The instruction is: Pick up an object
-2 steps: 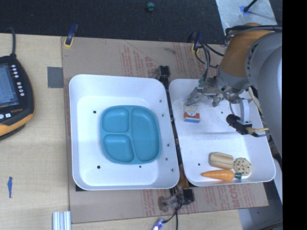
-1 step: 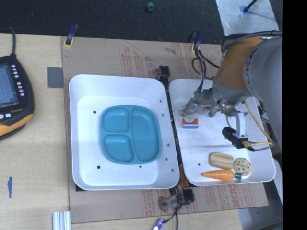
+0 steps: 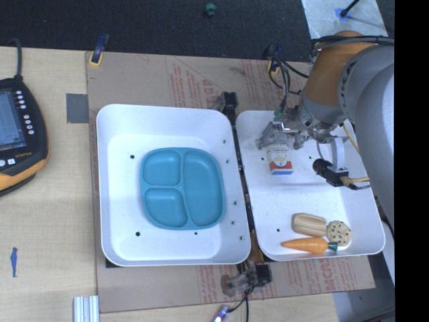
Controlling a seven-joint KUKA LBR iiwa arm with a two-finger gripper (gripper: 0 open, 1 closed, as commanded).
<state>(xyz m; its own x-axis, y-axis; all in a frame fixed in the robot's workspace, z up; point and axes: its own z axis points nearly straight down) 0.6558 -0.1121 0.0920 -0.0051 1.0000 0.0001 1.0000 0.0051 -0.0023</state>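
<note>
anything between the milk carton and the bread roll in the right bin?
No. In the camera view, only bare white bin floor separates the small carton from the bread roll.

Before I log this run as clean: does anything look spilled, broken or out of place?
Nothing stands out. The blue plate lies flat in the left bin; the carton, bread roll, cookie and carrot lie in the right bin.

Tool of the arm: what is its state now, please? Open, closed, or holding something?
Tool: cannot be told. It sits just above a small carton in the right bin.
</note>
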